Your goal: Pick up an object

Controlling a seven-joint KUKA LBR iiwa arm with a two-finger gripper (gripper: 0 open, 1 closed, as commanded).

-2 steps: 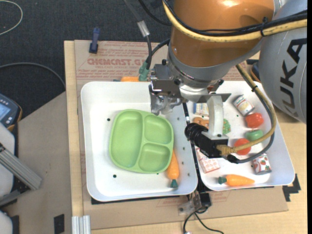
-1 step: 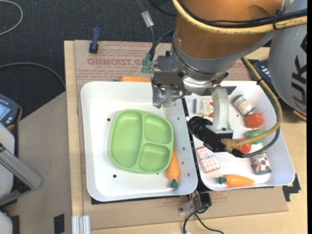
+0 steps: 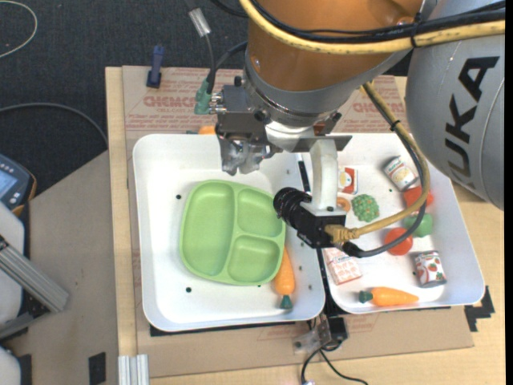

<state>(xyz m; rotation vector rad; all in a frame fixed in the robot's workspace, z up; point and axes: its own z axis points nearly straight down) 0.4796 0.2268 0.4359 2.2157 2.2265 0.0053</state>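
My gripper hangs over the far part of the left bin, just beyond the far edge of a green divided plate that lies flat in that bin. An orange carrot lies at the plate's near right corner, against the bin's right wall. Nothing shows under the gripper apart from white bin floor. The large orange and grey arm covers the back of both bins.
The right bin holds a second carrot, a broccoli piece, a small can, a red and white can, a red and white carton, a flat packet and red and green toy food.
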